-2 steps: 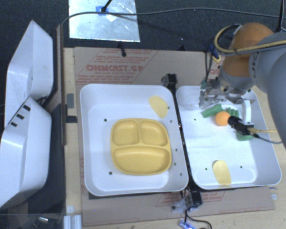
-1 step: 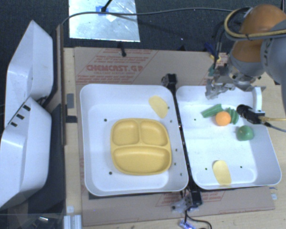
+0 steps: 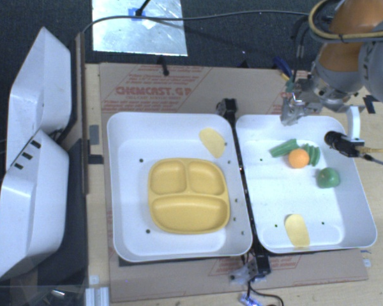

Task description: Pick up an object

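Jaws: state cannot be told, gripper [image 3: 296, 110] small and blurred, poised over far edge of right bin [image 3: 351, 231], nothing seen between.

Nearest, by near edge of right bin: pale yellow oval piece [image 3: 297, 229], lying flat, apart from all else.
In left bin [image 3: 124, 234], centre toward near edge: yellow divided tray [image 3: 189, 194], three compartments, two small on far side, one long on near side.
Right bin, toward right edge: green rounded object [image 3: 328, 177], alone.
Just beyond, mid-bin toward far edge: orange ball [image 3: 299, 158], touching green long pieces [image 3: 285, 148] that lie on either side of it.
Left bin, far right corner: second pale yellow oval [image 3: 212, 141], leaning up against bin wall.
Black clamp [image 3: 227, 106] at far end of seam between bins; another black clamp [image 3: 260, 263] at near end.
Beyond bins: brown cardboard sheet [image 3: 172, 88] with red lettering under both.
Farthest: shiny metal plate [image 3: 138, 16] at bench's far edge, blue tape and black cable across.
Arm [image 3: 357, 37] grey and orange, at far right corner.
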Available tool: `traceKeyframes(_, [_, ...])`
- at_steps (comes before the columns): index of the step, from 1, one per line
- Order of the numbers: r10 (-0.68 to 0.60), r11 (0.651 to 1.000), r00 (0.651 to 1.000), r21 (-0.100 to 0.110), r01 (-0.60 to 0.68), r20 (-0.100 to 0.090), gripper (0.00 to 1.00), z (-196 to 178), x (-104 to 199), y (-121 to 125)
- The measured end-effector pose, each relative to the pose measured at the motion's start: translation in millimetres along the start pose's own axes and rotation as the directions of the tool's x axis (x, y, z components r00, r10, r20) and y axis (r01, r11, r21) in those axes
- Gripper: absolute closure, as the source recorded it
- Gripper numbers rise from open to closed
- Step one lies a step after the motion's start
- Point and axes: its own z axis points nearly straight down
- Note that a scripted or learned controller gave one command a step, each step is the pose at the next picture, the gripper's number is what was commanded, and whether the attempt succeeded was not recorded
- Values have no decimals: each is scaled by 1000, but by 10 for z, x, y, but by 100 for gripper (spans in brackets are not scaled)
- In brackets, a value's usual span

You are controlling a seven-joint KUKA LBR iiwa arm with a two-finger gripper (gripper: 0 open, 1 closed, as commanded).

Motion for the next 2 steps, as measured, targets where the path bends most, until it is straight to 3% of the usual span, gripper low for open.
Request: traceKeyframes(2, [-4, 1000, 1000, 2, 4, -1, 100, -159, 1080, -271])
